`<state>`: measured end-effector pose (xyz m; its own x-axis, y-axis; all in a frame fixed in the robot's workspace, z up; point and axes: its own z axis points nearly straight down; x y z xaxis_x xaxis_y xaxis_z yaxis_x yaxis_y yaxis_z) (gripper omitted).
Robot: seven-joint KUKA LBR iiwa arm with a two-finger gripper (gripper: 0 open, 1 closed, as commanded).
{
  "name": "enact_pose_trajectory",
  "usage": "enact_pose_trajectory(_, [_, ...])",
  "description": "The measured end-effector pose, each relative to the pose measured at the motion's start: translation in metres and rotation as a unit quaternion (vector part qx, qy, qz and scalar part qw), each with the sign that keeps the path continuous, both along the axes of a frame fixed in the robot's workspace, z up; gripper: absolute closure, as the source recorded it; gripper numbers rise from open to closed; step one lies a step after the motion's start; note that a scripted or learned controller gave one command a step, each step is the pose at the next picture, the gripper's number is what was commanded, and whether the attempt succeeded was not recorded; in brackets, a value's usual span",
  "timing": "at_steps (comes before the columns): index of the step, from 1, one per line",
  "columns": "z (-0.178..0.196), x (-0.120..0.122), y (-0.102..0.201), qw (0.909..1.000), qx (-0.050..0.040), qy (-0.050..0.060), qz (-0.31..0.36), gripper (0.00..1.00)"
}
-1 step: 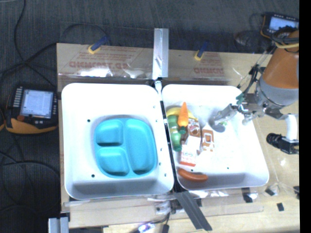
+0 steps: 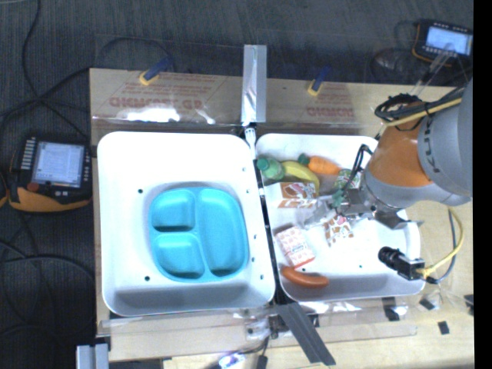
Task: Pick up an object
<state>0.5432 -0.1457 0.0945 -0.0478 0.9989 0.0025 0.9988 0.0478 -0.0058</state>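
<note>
I see 2 shallow white bins side by side on the bench. The left white bin (image 2: 123, 160) holds a blue plastic tray with 3 sections (image 2: 198, 233), lying flat in the middle.

The right white bin (image 2: 361, 283) holds the small things to pick. At its top left, I see a yellow toy banana (image 2: 298, 171) with a small green toy (image 2: 268, 167) touching its left end. An orange toy carrot with a green top (image 2: 321, 164) lies just beside the banana on the right. Under the banana sits a small red and white printed packet (image 2: 295, 193). Lower down lies a second red and white packet (image 2: 294, 244), tilted. Near the bottom edge of the bin lies a red toy sausage (image 2: 304, 278).

The grey arm with the orange band (image 2: 415, 160) comes in from the right and reaches over the right bin. The gripper (image 2: 338, 202) hangs low over the middle of the bin, near a small red and white card (image 2: 338, 229) and some clear wrap I cannot make out well. I cannot tell how the gripper is set, and I see nothing clearly held in it.

A small screen box (image 2: 50, 167) lies on the dark floor left of the bench.
</note>
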Motion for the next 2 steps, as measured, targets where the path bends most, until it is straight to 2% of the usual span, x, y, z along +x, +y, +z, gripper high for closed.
enact_pose_trajectory(1, [0.005,0.0,0.0,1.0,0.0011,0.003,0.002,1.0])
enact_pose_trajectory(2, [0.124,0.001,0.087,0.9924,-0.0029,0.001,-0.123,1.0])
